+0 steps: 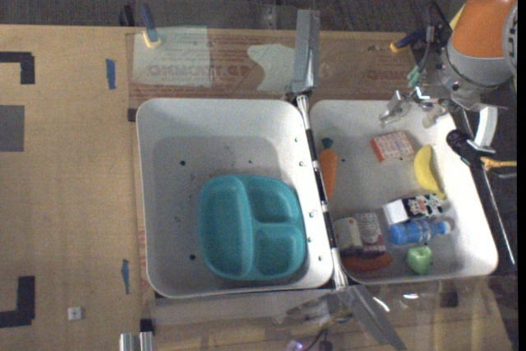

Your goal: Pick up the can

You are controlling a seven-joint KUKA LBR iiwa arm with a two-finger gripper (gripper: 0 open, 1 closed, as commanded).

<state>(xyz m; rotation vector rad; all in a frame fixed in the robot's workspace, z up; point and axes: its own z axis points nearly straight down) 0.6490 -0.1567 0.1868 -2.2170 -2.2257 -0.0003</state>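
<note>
The can (pixel 359 232) lies on its side near the front left of the right bin (pixel 485 259), with a pale label and red markings. My gripper (pixel 408 103) hangs over the back of the right bin, above and right of a small red-and-white box (pixel 392 146). It is well away from the can and nothing shows in its grasp.
Around the can lie a carrot (pixel 328 168) by the bin's left wall, a red item (pixel 367 262), a blue bottle (pixel 417 232), a green apple (pixel 419 260) and a banana (pixel 424 169). The left bin (pixel 164 127) holds a teal divided plate (pixel 250 228).
</note>
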